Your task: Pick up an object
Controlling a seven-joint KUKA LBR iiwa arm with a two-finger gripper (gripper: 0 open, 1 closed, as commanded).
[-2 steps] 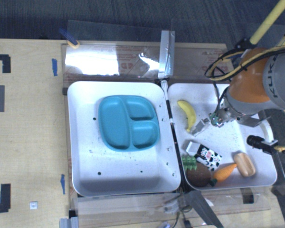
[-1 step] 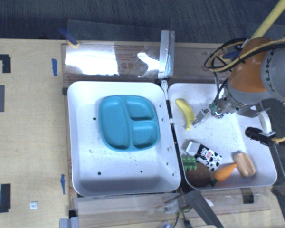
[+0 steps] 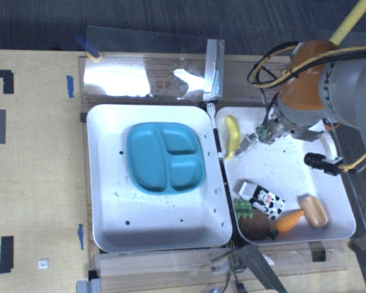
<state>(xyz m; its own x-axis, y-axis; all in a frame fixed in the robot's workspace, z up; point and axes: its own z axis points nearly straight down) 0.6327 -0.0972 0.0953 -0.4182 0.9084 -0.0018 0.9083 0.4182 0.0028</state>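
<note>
a wooden desk point(image 3: 30, 163) seen from above carries two shallow white bins side by side. the left bin point(image 3: 104, 212), in the centre of the frame, holds a blue divided plate point(image 3: 165, 157) lying flat. the right bin point(image 3: 335, 200), toward the right of the frame, holds a yellow banana point(image 3: 232, 134) near its upper left corner, lying roughly upright in the frame. along the lower part of that bin sit a small black-and-white cow toy point(image 3: 268, 203), a white block point(image 3: 246, 190) just beside it, a green piece point(image 3: 243, 209), a brown round object point(image 3: 255, 226), an orange carrot point(image 3: 288, 221) and a tan bread roll point(image 3: 314, 210). the grey arm point(image 3: 348, 90) with its orange band enters from the upper right. its claw point(image 3: 251, 142) hangs low over the right bin, just beside the banana, its tips slightly spread with nothing seen between them.
</note>
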